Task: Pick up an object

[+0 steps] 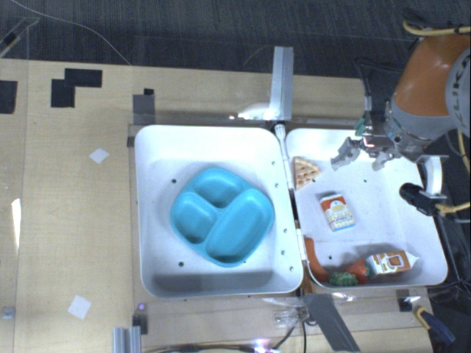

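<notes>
We are looking down on a pale wooden bench (pixel 66 219) bearing two shallow white bins side by side, and we are taking the right bin (pixel 434 271) as our landmark. The left bin (pixel 158 271) is lying directly to its left, touching it along a shared edge, and is holding a blue three-compartment plate (pixel 221 215) near its middle. The grey arm with its orange band (pixel 434 79) is reaching in over the right bin's upper right corner. Its gripper (pixel 362 155) is hanging above the upper part of the right bin with its two fingers spread apart and nothing between them. Inside the right bin, along its lower edge, we are seeing a small orange and white carton (pixel 388 262) lying on its side, and left of it a green and red vegetable toy (pixel 348 274) beside an orange sausage-like piece (pixel 312 259) that is curving along the bin's lower left wall. Near the bin's centre a small white and orange box (pixel 337 212) is lying flat. In the upper left corner of the bin a waffle-patterned wedge (pixel 305 170) is resting, just left of and below the gripper.
</notes>
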{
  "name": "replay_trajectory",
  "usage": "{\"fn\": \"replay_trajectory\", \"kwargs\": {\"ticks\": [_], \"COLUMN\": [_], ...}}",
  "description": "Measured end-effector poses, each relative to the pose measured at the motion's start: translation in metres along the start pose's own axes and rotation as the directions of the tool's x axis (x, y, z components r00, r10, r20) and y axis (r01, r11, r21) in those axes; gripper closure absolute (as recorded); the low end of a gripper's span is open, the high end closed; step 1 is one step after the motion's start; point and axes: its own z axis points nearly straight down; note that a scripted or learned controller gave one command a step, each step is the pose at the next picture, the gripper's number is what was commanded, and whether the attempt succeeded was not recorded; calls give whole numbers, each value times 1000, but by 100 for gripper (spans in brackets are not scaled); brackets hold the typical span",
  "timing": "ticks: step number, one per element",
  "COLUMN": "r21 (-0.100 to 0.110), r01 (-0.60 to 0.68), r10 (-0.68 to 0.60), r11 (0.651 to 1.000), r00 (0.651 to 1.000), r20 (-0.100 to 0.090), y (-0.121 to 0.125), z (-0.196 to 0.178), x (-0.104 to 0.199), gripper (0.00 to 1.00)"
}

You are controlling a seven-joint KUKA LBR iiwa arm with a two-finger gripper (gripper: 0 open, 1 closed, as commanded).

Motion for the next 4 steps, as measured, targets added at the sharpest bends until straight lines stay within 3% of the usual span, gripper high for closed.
{"fn": "replay_trajectory", "kwargs": {"ticks": [1,2,3,4], "r21": [-1,3,-6,-2], "r01": [-140,-229,-328,23], "r10": [140,229,328,-23], "r11": [990,973,945,1000], "r00": [990,973,945,1000], "r20": [0,1,-3,1], "y": [-6,-77,-71,-25], "z": [-81,76,116,47], "x": [25,3,-18,-32], "gripper": [0,0,0,0]}}
